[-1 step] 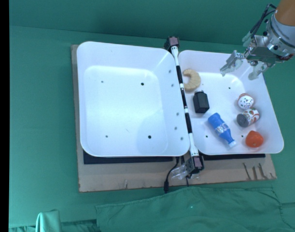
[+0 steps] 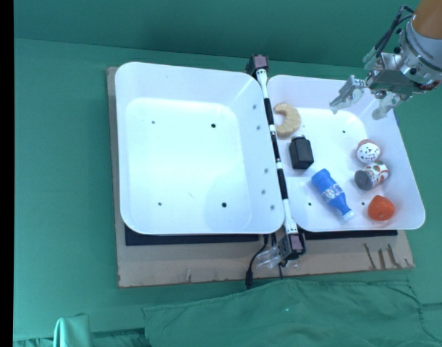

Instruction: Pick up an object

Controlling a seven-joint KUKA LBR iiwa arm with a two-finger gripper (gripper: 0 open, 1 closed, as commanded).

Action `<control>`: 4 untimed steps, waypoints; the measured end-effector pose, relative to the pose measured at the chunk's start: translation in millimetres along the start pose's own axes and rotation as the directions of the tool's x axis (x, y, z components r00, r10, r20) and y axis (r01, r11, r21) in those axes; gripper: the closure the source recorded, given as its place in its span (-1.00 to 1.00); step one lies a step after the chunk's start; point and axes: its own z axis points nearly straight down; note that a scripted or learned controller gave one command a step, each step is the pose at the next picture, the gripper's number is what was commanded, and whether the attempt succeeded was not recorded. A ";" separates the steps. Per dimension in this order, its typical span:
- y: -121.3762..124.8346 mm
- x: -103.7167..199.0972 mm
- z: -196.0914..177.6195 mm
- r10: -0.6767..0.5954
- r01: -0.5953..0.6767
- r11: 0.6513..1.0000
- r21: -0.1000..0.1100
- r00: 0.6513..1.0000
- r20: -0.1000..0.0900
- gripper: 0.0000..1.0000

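In the right bin, going rightward from the divider: a croissant, a black box, a blue bottle, two small balls, an orange piece. Above the bin's far right corner hangs the gripper — jaws apart, holding nothing.

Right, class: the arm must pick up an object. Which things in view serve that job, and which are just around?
Job: two-finger gripper, open; tan croissant; black box; blue plastic bottle; two patterned balls; orange ball; right white bin.

Around: left white bin; brown cardboard base; green cloth.
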 end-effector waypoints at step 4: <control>3.3 -7.8 164.1 -0.001 0.001 1.000 -0.021 1.000 0.005 -1.00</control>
